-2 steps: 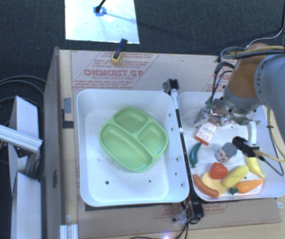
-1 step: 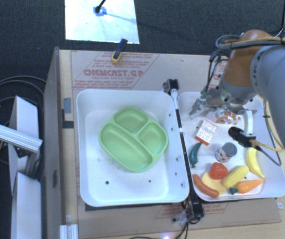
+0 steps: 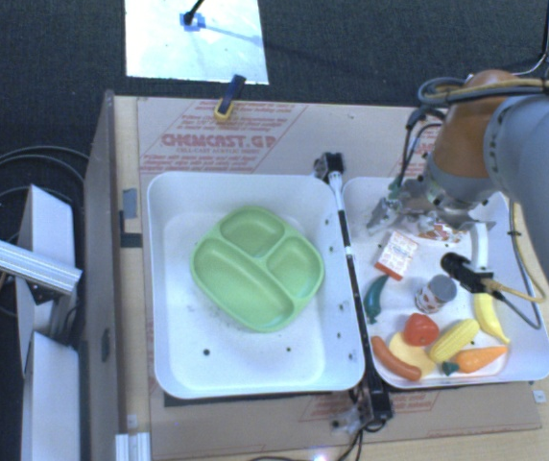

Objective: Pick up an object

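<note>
My gripper (image 3: 388,213) hangs low over the back left part of the right bin (image 3: 534,358), reaching in from the right. Just in front of it lies an orange and white packet (image 3: 396,254), apart from the gripper. Further forward are a green pepper (image 3: 375,299), a small can (image 3: 435,295), a red tomato (image 3: 420,329), a corn cob (image 3: 454,339), a carrot (image 3: 478,358), a sausage (image 3: 394,358) and a banana (image 3: 489,316). A red and white item (image 3: 440,230) lies partly hidden under the wrist.
The left bin (image 3: 174,353) holds a green divided plate (image 3: 257,268). A black divider rail (image 3: 349,267) runs between the bins. A white piece (image 3: 479,242) lies at the right bin's right side. Cardboard lies behind the bins.
</note>
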Tool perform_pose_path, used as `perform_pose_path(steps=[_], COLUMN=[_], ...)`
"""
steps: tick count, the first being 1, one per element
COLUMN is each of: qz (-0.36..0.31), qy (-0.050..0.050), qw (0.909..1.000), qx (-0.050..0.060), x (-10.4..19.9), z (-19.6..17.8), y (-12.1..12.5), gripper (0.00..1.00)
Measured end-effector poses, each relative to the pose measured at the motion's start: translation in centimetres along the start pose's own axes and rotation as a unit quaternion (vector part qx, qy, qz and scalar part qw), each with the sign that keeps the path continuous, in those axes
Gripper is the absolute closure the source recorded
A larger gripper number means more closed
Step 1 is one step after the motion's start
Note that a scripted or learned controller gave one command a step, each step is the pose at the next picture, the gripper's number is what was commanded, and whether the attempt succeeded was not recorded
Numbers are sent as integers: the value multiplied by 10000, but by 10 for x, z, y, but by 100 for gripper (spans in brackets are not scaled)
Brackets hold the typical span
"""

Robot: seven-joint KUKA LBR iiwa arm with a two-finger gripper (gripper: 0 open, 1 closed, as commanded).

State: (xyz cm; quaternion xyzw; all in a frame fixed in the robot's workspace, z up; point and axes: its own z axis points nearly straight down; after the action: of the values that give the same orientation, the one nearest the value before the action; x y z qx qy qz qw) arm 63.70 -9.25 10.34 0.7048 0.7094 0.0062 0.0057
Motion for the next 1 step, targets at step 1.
perform_pose_path(steps=[1], qz=[1], qy=[-15], qw=[10000], qx=[-55], x=[-5], z=[8], y=[-18], gripper=[0])
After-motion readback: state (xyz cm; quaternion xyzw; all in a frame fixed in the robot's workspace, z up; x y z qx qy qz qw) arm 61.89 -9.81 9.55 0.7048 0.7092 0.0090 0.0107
